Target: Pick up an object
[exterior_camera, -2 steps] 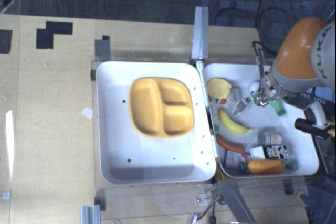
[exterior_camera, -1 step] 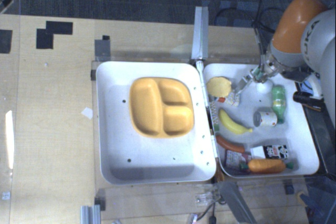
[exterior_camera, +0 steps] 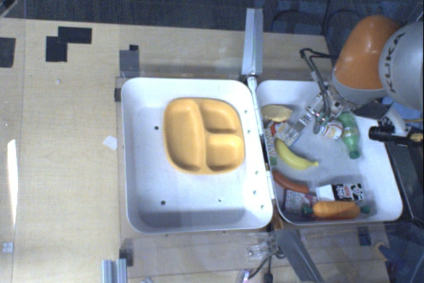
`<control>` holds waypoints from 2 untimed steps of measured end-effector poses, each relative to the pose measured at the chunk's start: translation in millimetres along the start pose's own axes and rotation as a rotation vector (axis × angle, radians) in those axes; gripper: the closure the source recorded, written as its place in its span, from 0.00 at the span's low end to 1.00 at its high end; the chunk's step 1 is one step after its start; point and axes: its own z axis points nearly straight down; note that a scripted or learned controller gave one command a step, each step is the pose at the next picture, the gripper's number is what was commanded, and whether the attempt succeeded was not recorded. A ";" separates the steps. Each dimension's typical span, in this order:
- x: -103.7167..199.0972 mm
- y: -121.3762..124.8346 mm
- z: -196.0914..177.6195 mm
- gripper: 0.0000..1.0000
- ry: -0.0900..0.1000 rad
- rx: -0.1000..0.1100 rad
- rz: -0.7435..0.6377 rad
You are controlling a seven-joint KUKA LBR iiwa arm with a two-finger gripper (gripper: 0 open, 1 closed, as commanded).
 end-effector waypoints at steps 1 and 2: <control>71.1 -22.0 1.0 0.00 0.006 0.003 0.016; 70.1 -18.7 -11.5 1.00 0.004 -0.003 0.014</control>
